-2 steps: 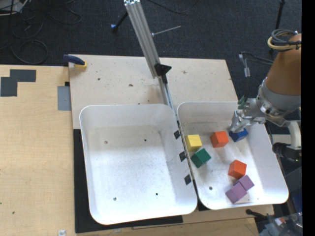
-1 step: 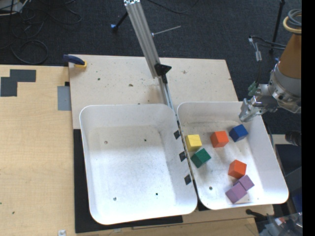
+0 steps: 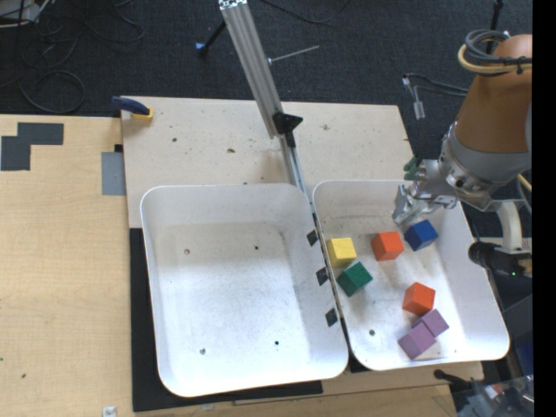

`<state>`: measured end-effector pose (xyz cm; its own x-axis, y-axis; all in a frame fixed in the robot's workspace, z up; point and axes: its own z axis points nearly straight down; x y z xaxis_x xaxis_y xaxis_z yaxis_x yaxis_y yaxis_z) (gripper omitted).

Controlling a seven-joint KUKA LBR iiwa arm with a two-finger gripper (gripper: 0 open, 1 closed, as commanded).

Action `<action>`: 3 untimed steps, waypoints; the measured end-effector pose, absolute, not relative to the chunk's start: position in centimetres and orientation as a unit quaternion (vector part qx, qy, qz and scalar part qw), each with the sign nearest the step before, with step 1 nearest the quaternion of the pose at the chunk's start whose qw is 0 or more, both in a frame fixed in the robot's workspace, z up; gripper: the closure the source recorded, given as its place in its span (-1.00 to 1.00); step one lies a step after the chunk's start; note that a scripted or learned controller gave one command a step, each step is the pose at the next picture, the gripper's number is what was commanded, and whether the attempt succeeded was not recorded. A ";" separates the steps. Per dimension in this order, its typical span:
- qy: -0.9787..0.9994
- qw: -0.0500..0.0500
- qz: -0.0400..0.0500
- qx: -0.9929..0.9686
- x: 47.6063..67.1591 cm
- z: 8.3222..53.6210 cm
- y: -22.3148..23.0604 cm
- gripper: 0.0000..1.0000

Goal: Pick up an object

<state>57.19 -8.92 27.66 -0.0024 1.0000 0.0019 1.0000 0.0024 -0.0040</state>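
right bin (image 3: 486,337): pincer (image 3: 408,211) hovers beside blue cube (image 3: 421,234).

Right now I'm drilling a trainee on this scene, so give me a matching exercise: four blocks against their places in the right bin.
Blocks:
1. yellow block
2. blue block
3. green block
4. purple blocks

Places:
A. nearest the claw
B. the bin's near corner
C. by the divider, farther back
D. by the divider, just in front of another block

Pairs: 1-C, 2-A, 3-D, 4-B
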 end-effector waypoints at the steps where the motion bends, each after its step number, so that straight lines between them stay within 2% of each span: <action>1: -0.708 0.002 0.001 -0.706 57.3 27.7 -4.0 1.00; 3: -0.708 0.001 0.001 -0.706 57.4 26.2 6.7 1.00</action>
